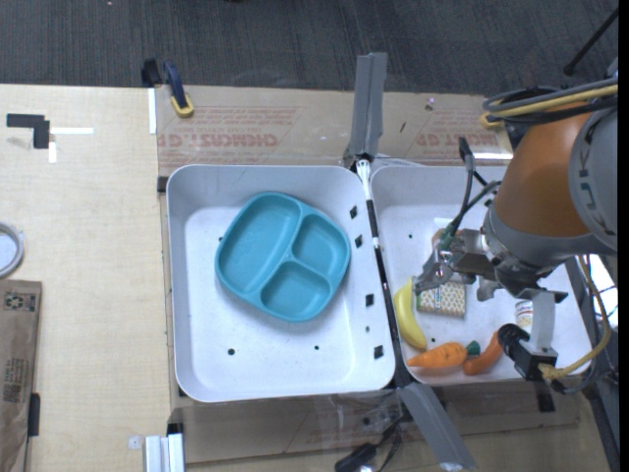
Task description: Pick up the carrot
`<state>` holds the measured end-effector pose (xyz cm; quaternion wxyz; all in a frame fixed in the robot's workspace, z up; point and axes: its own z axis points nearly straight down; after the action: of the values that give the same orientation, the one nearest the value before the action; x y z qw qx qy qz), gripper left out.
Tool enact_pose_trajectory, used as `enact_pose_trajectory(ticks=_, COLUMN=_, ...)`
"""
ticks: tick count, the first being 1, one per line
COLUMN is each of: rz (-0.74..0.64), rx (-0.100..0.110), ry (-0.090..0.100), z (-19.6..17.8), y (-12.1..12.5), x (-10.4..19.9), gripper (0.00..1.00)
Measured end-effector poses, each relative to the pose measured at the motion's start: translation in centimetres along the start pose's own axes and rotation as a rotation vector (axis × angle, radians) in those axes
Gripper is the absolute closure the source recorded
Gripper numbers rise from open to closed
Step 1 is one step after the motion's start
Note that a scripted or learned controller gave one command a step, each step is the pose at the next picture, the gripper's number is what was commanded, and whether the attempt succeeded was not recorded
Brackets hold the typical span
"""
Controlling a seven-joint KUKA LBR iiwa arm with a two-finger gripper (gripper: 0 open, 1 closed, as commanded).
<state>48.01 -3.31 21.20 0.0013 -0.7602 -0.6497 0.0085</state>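
The orange carrot (437, 357) lies on its side at the front edge of the right bin (413, 205), with a small green bit at its right end. My gripper (439, 275) hangs over the middle of that bin, behind the carrot and apart from it. It sits just above a beige speckled block (444, 301). The arm's orange band and grey wrist hide the bin's right half.
A yellow banana (408, 315) lies along the right bin's left wall, just behind the carrot. A second orange piece (484, 358) rests to the carrot's right. A blue three-part plate (283, 256) sits in the left bin (175, 264).
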Motion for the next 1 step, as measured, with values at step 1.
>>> enact_pose_trajectory(ticks=1, rz=0.069, rx=-0.006, ry=0.009, z=2.23, y=0.53, x=0.52, gripper=0.00)
